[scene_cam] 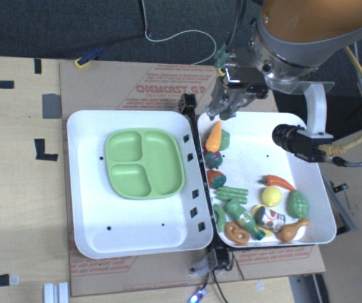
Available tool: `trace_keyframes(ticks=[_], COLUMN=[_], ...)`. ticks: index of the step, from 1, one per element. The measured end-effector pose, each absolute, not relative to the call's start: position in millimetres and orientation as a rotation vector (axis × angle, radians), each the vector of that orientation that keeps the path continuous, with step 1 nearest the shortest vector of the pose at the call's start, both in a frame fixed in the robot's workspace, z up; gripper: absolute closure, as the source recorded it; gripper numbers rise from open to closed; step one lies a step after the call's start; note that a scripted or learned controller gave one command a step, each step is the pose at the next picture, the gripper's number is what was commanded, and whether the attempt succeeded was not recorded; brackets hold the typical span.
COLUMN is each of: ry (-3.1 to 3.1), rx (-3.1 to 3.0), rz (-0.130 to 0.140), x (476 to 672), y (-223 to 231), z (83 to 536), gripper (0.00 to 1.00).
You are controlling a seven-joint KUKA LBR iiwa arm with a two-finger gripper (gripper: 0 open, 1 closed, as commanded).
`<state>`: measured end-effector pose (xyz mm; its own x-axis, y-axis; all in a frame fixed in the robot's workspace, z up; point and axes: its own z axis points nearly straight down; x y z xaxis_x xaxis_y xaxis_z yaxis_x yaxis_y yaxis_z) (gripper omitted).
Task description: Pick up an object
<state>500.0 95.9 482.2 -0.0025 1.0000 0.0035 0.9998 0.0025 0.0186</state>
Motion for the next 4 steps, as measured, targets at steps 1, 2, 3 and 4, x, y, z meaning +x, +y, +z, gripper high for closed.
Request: trace_keyframes(ticks=[1, 2, 3, 4], ry=[2.221, 2.232, 2.217, 2.229], rx=[2.232, 2.211, 2.217, 2.209], rz=[-0.023, 0.004, 0.012, 0.013], x=[532.3, 522.4, 527.5, 550.1], y=[46.3, 120.2, 85.5, 162.2], z=[323.6, 371.3, 464.2, 539.1], gripper=[1.00, 1.00, 1.00, 1.00])
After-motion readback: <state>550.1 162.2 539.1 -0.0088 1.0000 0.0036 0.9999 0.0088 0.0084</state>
